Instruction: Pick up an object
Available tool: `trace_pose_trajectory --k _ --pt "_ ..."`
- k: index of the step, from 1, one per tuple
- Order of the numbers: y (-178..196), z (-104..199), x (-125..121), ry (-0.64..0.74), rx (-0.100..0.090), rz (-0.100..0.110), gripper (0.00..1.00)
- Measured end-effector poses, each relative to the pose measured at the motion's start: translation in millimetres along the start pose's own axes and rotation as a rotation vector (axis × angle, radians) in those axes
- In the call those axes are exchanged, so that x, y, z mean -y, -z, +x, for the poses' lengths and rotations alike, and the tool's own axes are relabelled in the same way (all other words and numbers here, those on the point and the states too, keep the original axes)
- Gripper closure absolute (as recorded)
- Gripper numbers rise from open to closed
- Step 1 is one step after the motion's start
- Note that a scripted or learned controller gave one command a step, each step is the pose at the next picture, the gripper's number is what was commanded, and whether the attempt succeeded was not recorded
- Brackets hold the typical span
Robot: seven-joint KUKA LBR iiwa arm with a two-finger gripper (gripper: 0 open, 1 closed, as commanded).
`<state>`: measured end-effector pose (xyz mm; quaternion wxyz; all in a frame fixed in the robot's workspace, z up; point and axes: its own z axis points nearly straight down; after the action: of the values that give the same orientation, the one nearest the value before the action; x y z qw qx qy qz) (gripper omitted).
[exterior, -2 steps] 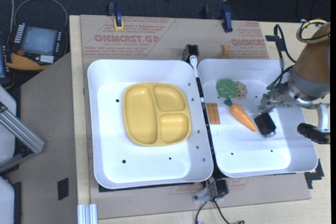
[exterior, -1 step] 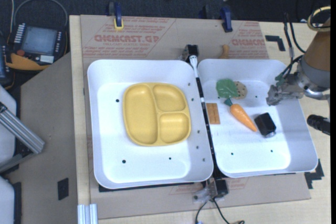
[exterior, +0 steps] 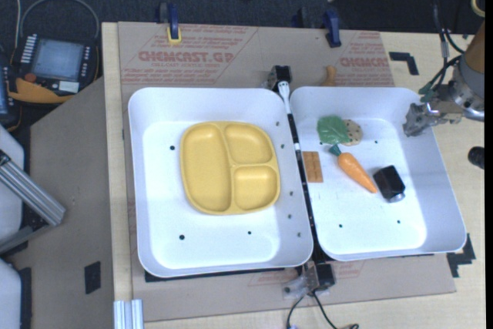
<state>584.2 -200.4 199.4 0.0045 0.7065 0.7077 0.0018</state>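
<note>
1. Gripper (exterior: 417, 119): over right bin's (exterior: 431, 239) upper right edge; jaw state can't tell.
2. Carrot (exterior: 357, 171), black block (exterior: 389, 183): bin centre, touching.
3. Yellow tray (exterior: 229, 166): left bin (exterior: 208, 254).

Left bin (exterior: 146, 166) holds a yellow divided plate (exterior: 229, 166), centred. Two blue clamps (exterior: 171, 16) (exterior: 332, 25) grip the cardboard sheet's (exterior: 254, 50) back edge. Pendant (exterior: 55, 62) with dark screen lies off the bench's left edge.

- Two white bins (exterior: 154, 243)
- One yellow divided plate (exterior: 229, 166)
- One toy carrot (exterior: 358, 171)
- One black block (exterior: 389, 183)
- One small wooden block (exterior: 312, 166)
- One green leafy toy (exterior: 333, 129)
- One gripper (exterior: 416, 122)
</note>
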Motion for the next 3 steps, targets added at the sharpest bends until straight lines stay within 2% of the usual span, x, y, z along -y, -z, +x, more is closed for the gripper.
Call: trace_pose_trajectory --k 1,3 --pt "22 0 -1 -0.001 -0.001 0.003 1.00" --pt "43 108 9 0.004 -0.007 0.010 1.00"
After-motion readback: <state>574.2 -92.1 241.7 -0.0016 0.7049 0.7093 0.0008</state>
